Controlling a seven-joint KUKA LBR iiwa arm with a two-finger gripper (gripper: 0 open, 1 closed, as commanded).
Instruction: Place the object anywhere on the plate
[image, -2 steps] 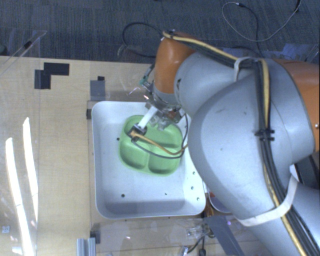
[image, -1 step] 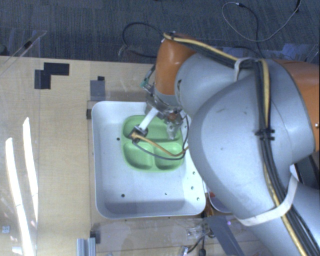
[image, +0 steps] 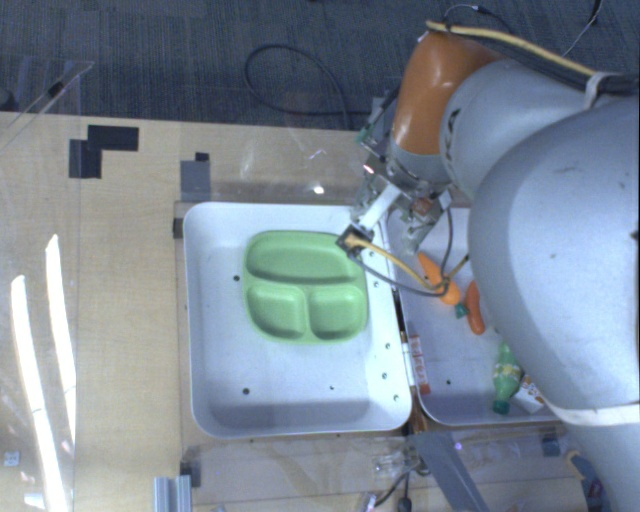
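Progress looks nil: green divided plate (image: 305, 290) beside the gripper (image: 417, 220) holds nothing, orange carrot-like pieces (image: 452, 292) lie close beneath the gripper in the right bin (image: 450, 385), grip state can't be told.

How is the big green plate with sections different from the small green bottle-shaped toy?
The pale green three-section plastic plate is wide and flat; the green bottle-shaped toy is small and slim. The plate lies in the left white bin; the toy lies in the right white bin, beside the grey arm. Both are green and sit in bins.
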